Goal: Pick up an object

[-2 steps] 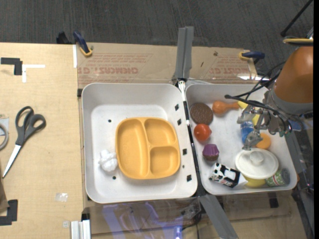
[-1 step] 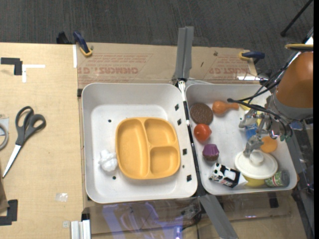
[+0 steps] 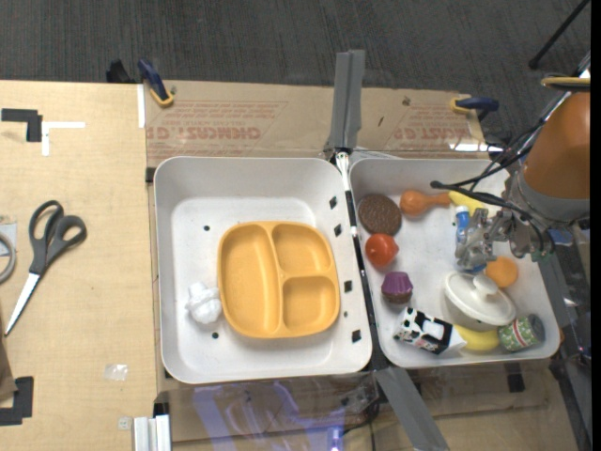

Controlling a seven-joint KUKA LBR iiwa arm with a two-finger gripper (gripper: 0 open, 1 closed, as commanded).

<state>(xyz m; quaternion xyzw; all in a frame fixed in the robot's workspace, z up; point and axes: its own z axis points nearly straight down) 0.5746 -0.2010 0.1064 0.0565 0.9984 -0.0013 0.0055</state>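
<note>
White plastic makes up both bins on the tabletop, and I reach in from the right over the right bin. My jaws hang low among the clutter there, close above a white lidded dish; whether they are apart or together I cannot tell, because the metal blurs into the things beneath. Nothing sits visibly between them, so I count nothing as held.

To do this step well, I judge I should settle on one target standing free of its neighbours. An orange ball lies just beside my jaws, touching or nearly touching the dish, so closing there risks nudging both. A red ball near the bin's left wall has more room around it.

By size, the left bin holds a yellow divided tray and a small white crumpled wad beside it. The right bin carries the dish, a brown round cookie, a black-and-white cow toy, a banana, an orange carrot-like piece, a purple object and a green-ended can.
</note>
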